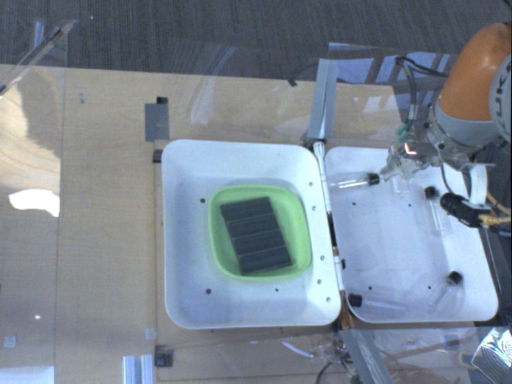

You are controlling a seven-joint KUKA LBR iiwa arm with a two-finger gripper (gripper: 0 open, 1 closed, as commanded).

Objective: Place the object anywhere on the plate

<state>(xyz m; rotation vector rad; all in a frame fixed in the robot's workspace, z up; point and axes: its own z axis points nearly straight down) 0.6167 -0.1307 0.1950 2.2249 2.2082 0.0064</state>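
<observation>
Green plate (302,242) in left bin (184,238) of table, already bearing dark ridged block (256,234) flat at its middle. Gripper (408,149) over far edge of right bin (400,246), well apart from block; open or clenched, impossible to tell. Apparently done: best kept clear, leaving block undisturbed.

camera view: fixed overhead | slanted down | both white bins (180,238) framed | arm (480,78) enters right

A grey arm (498,94) with a rounded orange band (468,74) and black cables (464,208) at the wrist.
</observation>
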